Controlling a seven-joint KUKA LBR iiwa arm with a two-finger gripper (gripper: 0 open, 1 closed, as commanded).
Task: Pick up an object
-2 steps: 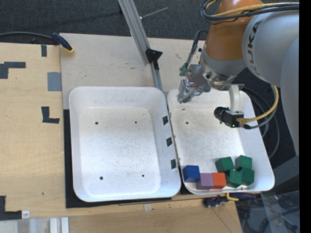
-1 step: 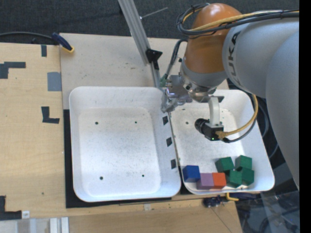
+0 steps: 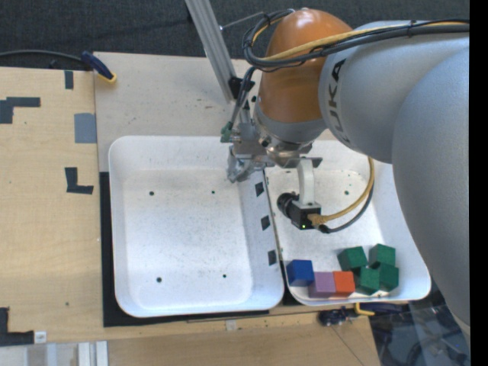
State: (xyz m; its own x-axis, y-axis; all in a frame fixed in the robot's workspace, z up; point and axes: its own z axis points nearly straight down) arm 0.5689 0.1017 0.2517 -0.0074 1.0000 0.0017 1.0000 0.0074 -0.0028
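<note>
A: Camera view, quick pass. Where's your pincer?

B: My pincer (image 3: 238,168) sits at the far end of the ridge where the left bin (image 3: 126,204) and the right bin (image 3: 412,280) meet, low over the left bin's upper right corner. My orange wrist band (image 3: 297,44) and grey arm (image 3: 412,105) cover most of it from above.

A: Open or shut? Holding anything?

B: Can't tell. Only a small grey metal bit pokes out under the wrist, too blocked to judge the gap. I see nothing between the tips. Whether it touches the bin wall, I can't tell either.

A: Objects to pick?

B: All in the right bin, bunched at its near end, well apart from my pincer. Blue block (image 3: 300,271) by the dividing ridge, purple block (image 3: 325,283) just beside it, orange block (image 3: 344,282) touching the purple one. Green blocks (image 3: 370,267) clustered right of those, packed tight, count unclear.

A: Anything else?

B: Black cable loop (image 3: 293,207) with a small lit module hangs from my wrist over the right bin. Left bin floor shows a few dark dots. Bench (image 3: 46,204) is tan with grey tape marks (image 3: 85,126) on the left. A blue and yellow clamp (image 3: 99,65) lies at the far edge. A grey metal bar (image 3: 210,33) slants down behind my wrist.
</note>
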